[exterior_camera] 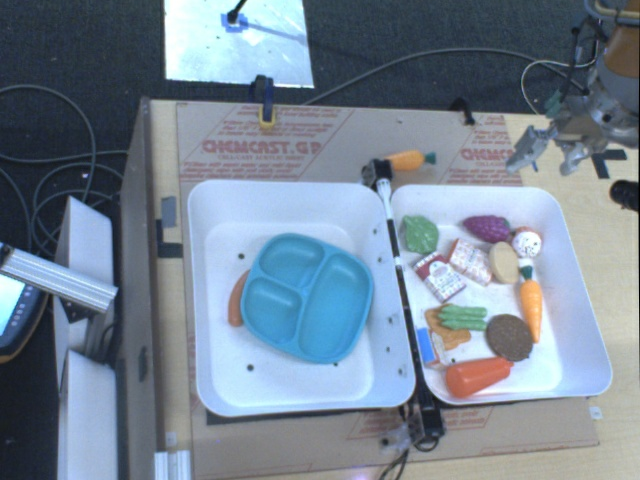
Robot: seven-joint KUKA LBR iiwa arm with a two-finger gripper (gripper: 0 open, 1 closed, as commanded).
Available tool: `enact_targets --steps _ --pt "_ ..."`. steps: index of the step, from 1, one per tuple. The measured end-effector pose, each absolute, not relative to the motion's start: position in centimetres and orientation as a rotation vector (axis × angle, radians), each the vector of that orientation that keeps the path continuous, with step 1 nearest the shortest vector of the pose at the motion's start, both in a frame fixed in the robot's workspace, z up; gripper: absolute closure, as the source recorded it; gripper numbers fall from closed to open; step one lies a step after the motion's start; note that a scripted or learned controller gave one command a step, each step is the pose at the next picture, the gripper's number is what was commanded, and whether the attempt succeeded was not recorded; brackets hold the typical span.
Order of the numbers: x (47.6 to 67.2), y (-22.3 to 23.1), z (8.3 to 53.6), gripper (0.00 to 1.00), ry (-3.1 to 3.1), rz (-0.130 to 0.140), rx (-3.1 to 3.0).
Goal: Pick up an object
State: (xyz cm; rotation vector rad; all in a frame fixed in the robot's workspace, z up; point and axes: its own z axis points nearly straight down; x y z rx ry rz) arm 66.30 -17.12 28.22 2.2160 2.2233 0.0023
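The claw (549, 156) hangs above the far right corner of the right bin (575, 268), its fingers spread wide with nothing between them. Toy food lies in that bin, like a carrot (531, 308) and a purple eggplant (487, 228).

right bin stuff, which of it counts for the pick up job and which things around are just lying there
For the job:
gripper, fingers open, above the right bin's far corner
purple toy
carrot
red pepper
brown disc
green leaf

Lying about:
blue divided plate in the left bin
orange toy on the cardboard
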Motion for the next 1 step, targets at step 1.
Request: enact_targets --steps 1 --pt "65.96 -17.70 8.46 0.00 2.222 0.001 2.218"
